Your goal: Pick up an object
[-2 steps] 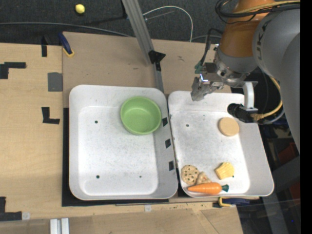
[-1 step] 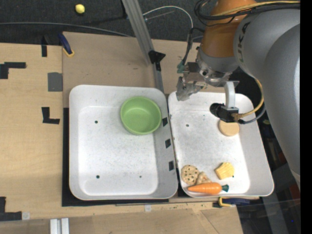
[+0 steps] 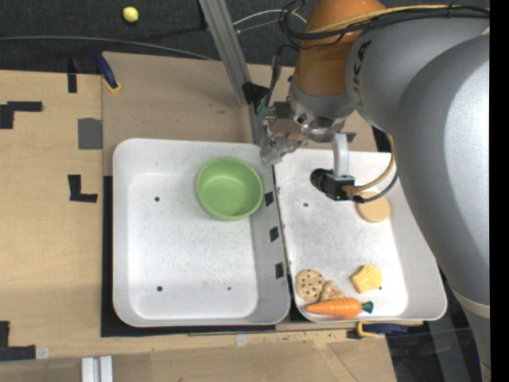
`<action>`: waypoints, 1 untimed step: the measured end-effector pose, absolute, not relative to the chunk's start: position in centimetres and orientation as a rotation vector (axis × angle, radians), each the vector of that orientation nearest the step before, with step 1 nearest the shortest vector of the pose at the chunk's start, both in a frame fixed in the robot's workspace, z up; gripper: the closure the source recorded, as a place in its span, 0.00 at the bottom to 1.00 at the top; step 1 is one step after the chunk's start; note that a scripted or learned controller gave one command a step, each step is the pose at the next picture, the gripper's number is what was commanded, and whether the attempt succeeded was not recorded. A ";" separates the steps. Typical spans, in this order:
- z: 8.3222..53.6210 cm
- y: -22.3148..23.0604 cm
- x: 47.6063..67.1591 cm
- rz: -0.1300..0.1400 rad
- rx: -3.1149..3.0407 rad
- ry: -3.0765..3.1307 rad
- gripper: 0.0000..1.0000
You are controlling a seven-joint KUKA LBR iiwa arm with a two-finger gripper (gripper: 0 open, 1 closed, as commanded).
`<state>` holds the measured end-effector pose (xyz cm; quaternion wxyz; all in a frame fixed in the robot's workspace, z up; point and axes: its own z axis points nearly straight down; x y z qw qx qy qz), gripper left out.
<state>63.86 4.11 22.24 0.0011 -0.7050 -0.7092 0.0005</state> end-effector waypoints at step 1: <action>21.8 9.8 64.6 0.000 -2.212 -2.228 1.00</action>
